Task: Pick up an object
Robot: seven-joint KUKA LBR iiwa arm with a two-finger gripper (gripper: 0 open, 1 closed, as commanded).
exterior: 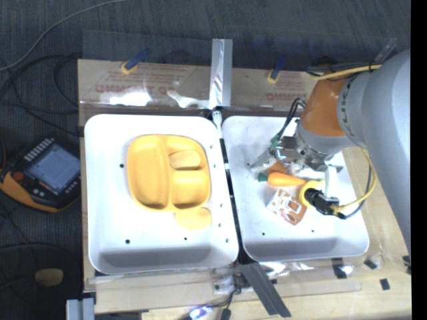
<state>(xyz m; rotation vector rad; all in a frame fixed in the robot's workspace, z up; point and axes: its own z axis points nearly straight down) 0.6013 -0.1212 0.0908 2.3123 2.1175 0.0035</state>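
Note:
My gripper [288, 157] hangs low over the upper middle of the right bin [347, 235], under the orange wrist band. Just below it an orange toy carrot [285, 179] with a green tip lies on the bin floor, close to or touching the gripper. A small white packet with orange print [287, 206] lies right below the carrot. In the left bin [107, 239] a yellow divided tray [167, 172] lies in the middle, and a pale yellow round piece [193, 217] rests against its lower edge.
A metal divider [221, 79] stands at the back between the bins. A handheld controller [43, 172] lies on the floor at the left, outside the bench. The grey arm covers the right bin's upper right corner.

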